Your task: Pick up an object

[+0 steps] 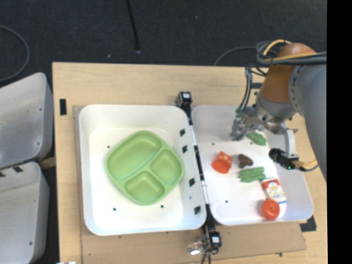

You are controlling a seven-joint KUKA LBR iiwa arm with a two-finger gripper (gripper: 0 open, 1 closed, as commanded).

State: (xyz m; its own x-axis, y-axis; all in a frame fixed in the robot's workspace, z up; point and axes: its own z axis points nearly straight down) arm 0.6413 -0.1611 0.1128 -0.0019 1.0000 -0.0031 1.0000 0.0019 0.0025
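Observation:
In the right bin [220,120] lie several small items: a red block [222,162], a small brown piece [245,160], a green bean-like piece [252,174], a red-and-white carton [273,188], a red round item [269,209] and a green piece [257,138] at the back. My gripper [241,132] hangs over the back of this bin, just left of that green piece and above the brown piece. I see nothing between its fingers.
A green three-compartment plate [144,167] rests in the left bin [93,202]. A divider with black clips [193,158] separates the bins. The grey arm with its orange band [283,76] comes in from the upper right. White chairs [22,125] stand to the left.

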